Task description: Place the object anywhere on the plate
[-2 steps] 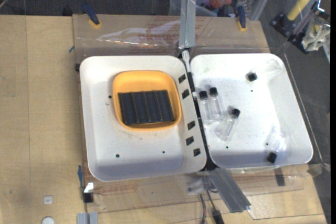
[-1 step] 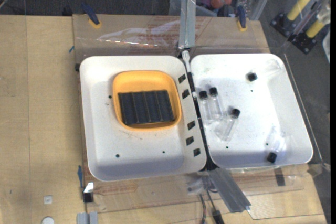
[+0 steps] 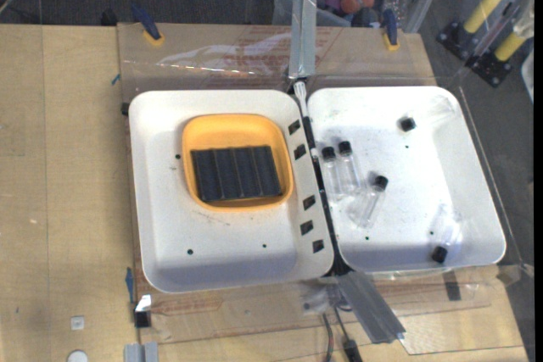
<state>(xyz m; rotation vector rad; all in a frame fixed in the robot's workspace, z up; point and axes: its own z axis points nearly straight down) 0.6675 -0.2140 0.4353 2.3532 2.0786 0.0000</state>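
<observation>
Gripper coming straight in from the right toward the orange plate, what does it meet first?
Likely the right bin's rim, then the clear black-capped vials short of the plate; height is unclear.

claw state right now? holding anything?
Claw: cannot be told from this camera view. The clear vials lie loose in the right bin; the yellow plate in the left bin carries a dark ribbed block.

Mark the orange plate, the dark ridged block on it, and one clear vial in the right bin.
orange plate (image 3: 193,134), camera view, bare left rim
dark ridged block (image 3: 237,172), camera view, top centre
clear vial (image 3: 347,168), camera view, glass body
</observation>
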